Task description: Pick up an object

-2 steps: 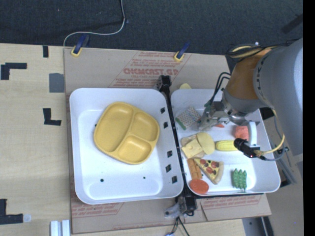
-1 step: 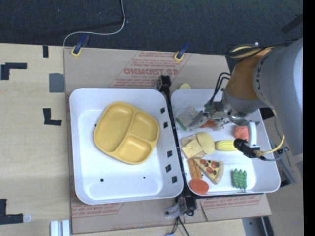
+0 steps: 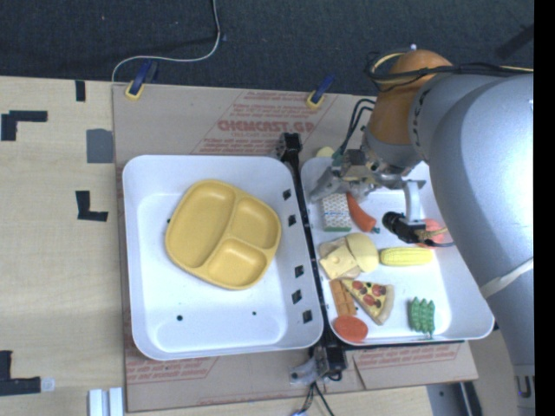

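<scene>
Toy carrot [image 3: 362,212] just below the tool [image 3: 347,173]: light, stiff, smooth plastic; grasp across its mid-length. Tool state cannot be told.

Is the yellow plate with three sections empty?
Empty. The yellow three-section plastic plate lies in the left white bin, its sections bare.

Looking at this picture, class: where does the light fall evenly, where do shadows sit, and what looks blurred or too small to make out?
Camera view: light is even and soft on the left bin, without harsh glare; a faint shadow edges the yellow plate; the arm looms large and slightly soft at right, shading the right bin beneath it; the gripper is too cluttered to read clearly.
</scene>
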